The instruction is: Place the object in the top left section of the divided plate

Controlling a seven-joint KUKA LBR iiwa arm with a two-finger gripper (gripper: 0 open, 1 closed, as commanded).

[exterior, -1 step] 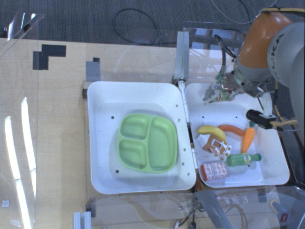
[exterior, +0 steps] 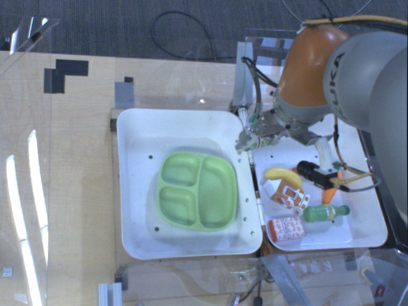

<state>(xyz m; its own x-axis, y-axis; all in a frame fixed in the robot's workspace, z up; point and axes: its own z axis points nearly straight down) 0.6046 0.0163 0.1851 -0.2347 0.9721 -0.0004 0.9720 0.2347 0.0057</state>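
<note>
Hovering at the left bin (exterior: 137, 171) edge, the claw (exterior: 250, 138) gives no telling whether wide or narrow. A candidate banana (exterior: 284, 176) lies in the right bin (exterior: 370, 231); grasp it squarely, then lower over the green divided plate (exterior: 220, 190), top left section.

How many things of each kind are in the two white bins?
plate: 1
banana: 1
carrot: 1
bottle: 1
boxes: 2
Total: 6
</note>
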